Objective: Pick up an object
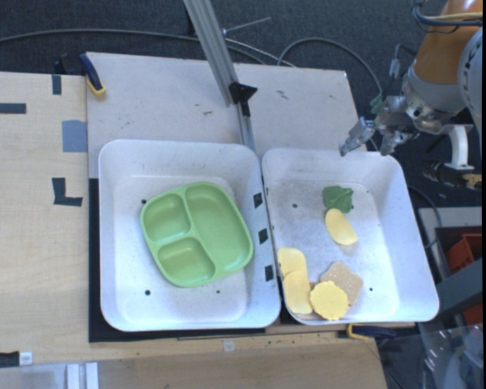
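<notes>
Gripper (pixel 371 138), fingers apart and holding nothing, hovers at upper right over the right bin's (pixel 405 217) far rim. Yellow oval piece (pixel 340 227) (centre-right) lies near the green leaf (pixel 338 197); a descent could catch both.

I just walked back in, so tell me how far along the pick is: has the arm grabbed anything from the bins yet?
Nothing looks picked yet. The end effector hangs above the far rim of the right bin with no object between its tips. The green leaf, yellow oval piece and the pale pieces at the near edge all lie in that bin; the green divided plate sits in the left bin. Descending, grasping and lifting all remain.
</notes>
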`<action>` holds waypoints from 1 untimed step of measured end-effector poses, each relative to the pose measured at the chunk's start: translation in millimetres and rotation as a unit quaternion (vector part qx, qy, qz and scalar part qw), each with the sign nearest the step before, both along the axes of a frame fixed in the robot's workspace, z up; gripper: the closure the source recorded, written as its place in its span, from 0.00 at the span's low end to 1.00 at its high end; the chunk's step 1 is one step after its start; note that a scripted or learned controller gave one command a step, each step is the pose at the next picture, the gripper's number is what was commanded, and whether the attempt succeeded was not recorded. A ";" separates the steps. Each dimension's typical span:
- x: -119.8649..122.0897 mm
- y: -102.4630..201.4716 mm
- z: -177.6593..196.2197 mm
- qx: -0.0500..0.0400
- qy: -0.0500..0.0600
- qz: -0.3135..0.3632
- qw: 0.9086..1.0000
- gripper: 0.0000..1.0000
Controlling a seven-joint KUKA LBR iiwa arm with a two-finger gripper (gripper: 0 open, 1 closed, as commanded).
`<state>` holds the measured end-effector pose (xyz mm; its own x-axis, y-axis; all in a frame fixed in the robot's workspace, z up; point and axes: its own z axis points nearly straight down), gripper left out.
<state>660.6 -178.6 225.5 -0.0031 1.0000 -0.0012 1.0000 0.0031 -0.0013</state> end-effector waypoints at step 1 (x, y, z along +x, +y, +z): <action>0.0 -0.1 0.0 0.000 0.000 0.000 1.000 0.00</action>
